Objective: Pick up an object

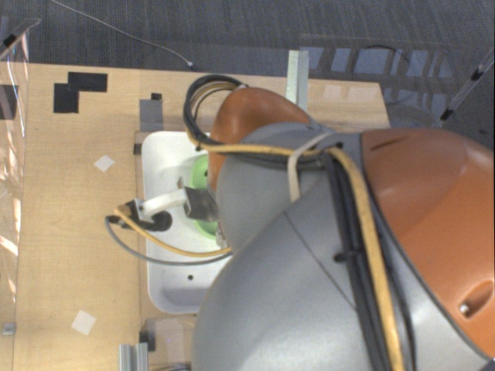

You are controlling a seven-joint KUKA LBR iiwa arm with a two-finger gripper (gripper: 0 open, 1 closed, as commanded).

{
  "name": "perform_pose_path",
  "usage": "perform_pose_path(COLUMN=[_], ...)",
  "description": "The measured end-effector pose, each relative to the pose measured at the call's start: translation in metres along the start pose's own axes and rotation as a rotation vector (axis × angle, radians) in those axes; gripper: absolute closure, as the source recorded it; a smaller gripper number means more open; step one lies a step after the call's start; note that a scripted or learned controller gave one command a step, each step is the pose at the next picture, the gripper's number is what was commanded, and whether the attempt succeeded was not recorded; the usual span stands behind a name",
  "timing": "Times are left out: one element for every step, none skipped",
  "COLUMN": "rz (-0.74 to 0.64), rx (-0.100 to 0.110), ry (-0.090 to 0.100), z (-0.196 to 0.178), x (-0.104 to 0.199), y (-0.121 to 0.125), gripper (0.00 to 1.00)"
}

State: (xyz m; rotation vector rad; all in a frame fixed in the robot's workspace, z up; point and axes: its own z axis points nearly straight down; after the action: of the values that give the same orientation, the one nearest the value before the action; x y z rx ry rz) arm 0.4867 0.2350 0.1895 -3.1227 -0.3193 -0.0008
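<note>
One white bin [158,157] is all I can make out on the bench [69,230] from my feed, and only its left part; the grey and orange arm [348,246] covers the rest. No brand, label or writing is readable anywhere. On the bench's wood sit black block-shaped marks [77,91] at upper left and two pale diamond patches [103,163].

Inside the bin I see a green object [203,175], mostly hidden under the arm, with another green sliver lower down by the arm's edge. The end effector [199,203] hangs low over the bin, just beside that green thing. Whether it is released or clenched, I cannot tell. A white fitting [158,204] with yellow and grey cables [128,226] juts left across the bin rim.
</note>
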Motion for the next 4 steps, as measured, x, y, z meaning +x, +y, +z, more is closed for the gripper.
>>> perform_pose_path(rz=[0.0,-0.001,-0.458,-0.158], rx=[0.002,0.003,-0.003,-0.002], ry=[0.003,0.004,-0.001,-0.001], z=[-0.011,-0.022,-0.04,-0.025], x=[0.002,0.003,0.0,-0.001], y=[0.001,0.001,0.0,0.004], gripper=[1.0,1.0,1.0,1.0])
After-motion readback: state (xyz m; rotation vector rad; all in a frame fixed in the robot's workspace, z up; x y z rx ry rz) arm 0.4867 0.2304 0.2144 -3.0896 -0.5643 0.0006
